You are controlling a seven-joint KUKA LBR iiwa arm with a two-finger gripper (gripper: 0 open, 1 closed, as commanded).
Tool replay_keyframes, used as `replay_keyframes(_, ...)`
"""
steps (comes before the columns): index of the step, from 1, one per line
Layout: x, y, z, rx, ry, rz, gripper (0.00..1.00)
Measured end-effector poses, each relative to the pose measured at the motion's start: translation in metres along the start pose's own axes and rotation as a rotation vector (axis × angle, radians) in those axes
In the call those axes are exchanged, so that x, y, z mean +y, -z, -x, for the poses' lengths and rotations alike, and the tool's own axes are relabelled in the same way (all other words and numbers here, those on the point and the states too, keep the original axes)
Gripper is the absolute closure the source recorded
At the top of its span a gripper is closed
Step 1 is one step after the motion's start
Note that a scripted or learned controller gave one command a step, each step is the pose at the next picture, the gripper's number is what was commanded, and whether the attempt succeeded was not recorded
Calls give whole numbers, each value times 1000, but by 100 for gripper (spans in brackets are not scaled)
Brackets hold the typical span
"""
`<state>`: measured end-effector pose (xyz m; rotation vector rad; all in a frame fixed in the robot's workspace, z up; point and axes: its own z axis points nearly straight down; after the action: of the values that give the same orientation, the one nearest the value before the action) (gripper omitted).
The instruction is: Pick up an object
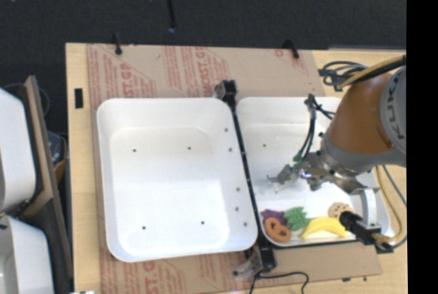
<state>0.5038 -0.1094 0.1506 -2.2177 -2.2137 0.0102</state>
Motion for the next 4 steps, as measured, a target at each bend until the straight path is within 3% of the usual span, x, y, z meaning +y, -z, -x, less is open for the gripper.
replay_keyframes(1,34,-52,-3,-1,2,8,0)
replay_keyframes(2,51,56,-32,-1,5,21,0)
replay_keyframes(3,22,49,27,-3,-4,11,0)
replay_keyframes(4,48,-26,35,-1,1,5,0)
